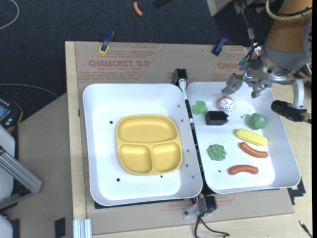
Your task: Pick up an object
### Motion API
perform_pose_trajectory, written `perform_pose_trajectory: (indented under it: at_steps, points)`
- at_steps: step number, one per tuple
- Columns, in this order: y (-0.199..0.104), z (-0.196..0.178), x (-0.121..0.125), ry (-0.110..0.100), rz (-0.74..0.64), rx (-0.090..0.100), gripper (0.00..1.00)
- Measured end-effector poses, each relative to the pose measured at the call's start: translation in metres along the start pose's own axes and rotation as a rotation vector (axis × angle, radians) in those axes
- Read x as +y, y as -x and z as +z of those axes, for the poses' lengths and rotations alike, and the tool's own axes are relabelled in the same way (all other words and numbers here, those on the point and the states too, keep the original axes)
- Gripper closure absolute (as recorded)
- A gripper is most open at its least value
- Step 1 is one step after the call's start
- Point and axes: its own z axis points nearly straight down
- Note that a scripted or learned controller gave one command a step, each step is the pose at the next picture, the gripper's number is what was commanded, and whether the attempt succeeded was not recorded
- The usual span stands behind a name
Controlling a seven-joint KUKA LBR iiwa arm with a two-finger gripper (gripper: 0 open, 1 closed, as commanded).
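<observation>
You saw two shallow white bins side by side on the bench, the left bin (94,133) carrying a yellow divided tray (148,144) near its centre and the right bin (282,167) carrying the small objects. The arm (290,33), grey with an orange band, reached in from 2 o'clock, and its gripper (246,86) hung over the far end of the right bin with its two fingers spread apart and nothing between them. Just at 7 o'clock of the gripper lay a white ball with dark dots (226,103), close beside the left fingertip; you could not tell whether the two touched. A black block (216,117) lay just at 7 o'clock of the ball, and a green leafy piece (199,107) lay at 9 o'clock of the block, near the bin's left wall. A round green piece (257,120) sat at 5 o'clock of the gripper. Below it, toward 6 o'clock, a yellow corn cob (251,137) lay just above a red sausage (254,149), and a second red sausage (243,170) lay nearer the front rim. A green broccoli-like cluster (216,152) rested at 9 o'clock of the sausages. Blue clamps (106,41) held the board's far edge.
</observation>
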Motion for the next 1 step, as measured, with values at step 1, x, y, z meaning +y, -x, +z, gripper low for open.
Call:
perform_pose_trajectory:
  at_steps: [1]
  points:
    - [-0.0002, -0.0088, 0.0024, 0.015, -0.002, -0.001, 0.00]
